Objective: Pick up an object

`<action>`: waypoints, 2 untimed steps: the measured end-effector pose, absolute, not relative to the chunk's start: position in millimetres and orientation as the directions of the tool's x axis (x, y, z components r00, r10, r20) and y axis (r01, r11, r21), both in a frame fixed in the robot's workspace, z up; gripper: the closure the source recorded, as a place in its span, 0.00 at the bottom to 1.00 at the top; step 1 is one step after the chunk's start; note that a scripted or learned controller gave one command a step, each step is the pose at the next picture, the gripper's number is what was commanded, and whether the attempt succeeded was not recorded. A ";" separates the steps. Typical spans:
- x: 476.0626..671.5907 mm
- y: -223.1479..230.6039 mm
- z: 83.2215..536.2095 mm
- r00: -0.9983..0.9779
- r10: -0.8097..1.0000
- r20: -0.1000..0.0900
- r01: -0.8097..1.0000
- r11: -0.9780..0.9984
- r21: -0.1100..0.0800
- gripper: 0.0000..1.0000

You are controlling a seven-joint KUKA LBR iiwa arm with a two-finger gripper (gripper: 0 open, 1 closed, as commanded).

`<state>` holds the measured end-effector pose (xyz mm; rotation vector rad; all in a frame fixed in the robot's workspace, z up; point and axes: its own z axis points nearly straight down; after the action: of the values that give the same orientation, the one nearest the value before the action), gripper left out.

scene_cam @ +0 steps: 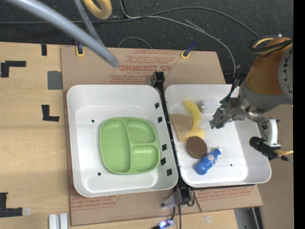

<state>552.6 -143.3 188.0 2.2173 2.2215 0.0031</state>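
Banana (pixel 193 115) lies in the right bin (pixel 238 173), upper-left part of the bin floor, just left of the gripper (pixel 220 119). Gripper hangs low over the right bin's middle, dark fingers pointing down and to the left; nothing sits between them. How wide they stand: cannot tell at this angle. Grey arm (pixel 267 80) with its orange band comes in from the right edge, above the bin's right wall.

Banana's long axis runs roughly top to bottom in the view, with a slight curve; upper end points toward the bin's far wall, lower end toward the near side. Lower end touches a brown round disc (pixel 196 147), which has a yellow rim on its upper edge. A tan flat piece (pixel 179 124) lies just left of the banana. A blue bottle-like object (pixel 207 161) rests near the disc, lower right of it, long axis slanted, white cap end up and to the right.

Left bin (pixel 78 128) holds a green divided plate (pixel 128 144), three compartments, flat on the floor. Bins sit side by side, joined by black clips along the shared edge.

Surface: both bins rest on a brown cardboard sheet (pixel 143 63) with red print, laid on a light wooden bench (pixel 28 142) marked with black tape pieces. Dark floor beyond the bench's far side, thin cables across it. Grey tubes (pixel 57 18) cross the upper-left corner.
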 end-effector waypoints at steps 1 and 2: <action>553.3 -142.9 208.5 -0.001 1.000 0.000 1.000 0.001 0.001 1.00; 538.8 -88.0 218.5 -0.006 1.000 0.002 1.000 0.006 -0.002 1.00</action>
<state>538.8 -88.0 218.5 2.2168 2.2299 0.0004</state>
